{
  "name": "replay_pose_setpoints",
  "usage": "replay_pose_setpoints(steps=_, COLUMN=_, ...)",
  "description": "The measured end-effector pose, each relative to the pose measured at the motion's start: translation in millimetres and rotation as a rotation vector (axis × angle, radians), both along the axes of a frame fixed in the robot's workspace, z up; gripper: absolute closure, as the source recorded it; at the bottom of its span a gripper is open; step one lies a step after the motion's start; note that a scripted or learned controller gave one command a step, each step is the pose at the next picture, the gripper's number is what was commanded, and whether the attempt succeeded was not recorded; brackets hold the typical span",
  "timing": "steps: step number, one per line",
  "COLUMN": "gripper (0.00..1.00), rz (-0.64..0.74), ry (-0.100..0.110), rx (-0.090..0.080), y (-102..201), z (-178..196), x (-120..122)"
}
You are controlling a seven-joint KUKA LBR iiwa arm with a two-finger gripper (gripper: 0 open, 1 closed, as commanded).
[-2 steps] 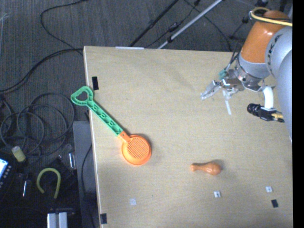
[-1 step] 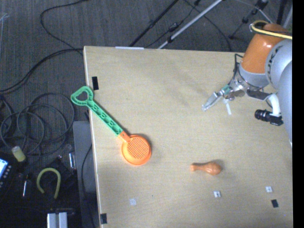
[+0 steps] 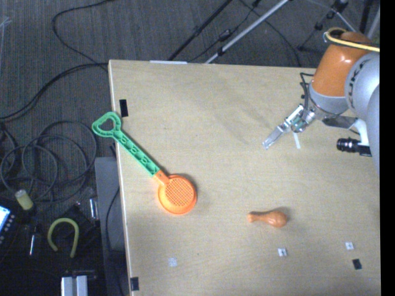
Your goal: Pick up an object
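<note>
Overhead, gripper (image 3: 282,137) is hovering with fingers spread, nothing between; sieve (image 3: 176,194) lying at eight o'clock, drumstick (image 3: 270,217) at six.

The worktop (image 3: 247,91) is a pale tan, dotted with a few small black and white markers near its edges. On it, a toy strainer (image 3: 154,174) pairs a bright green handle with an orange mesh head, and a small pear-shaped object (image 3: 270,217) is orange. The arm (image 3: 355,82) is grey with an orange band, its pincer (image 3: 285,132) silvery with a touch of green.
</note>
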State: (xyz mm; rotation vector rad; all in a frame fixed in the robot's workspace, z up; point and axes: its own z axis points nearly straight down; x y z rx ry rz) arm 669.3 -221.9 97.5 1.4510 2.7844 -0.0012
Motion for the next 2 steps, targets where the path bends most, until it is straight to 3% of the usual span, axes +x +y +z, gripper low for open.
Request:
replay_pose_setpoints(steps=1, gripper=1.0, rz=0.001, ry=-0.004, rx=0.001, y=1.9, z=10.2, x=1.3)
replay_pose_setpoints(steps=2, gripper=1.0, rz=-0.024, ry=-0.001, rx=0.002, y=51.2, z=88.4, x=0.2)
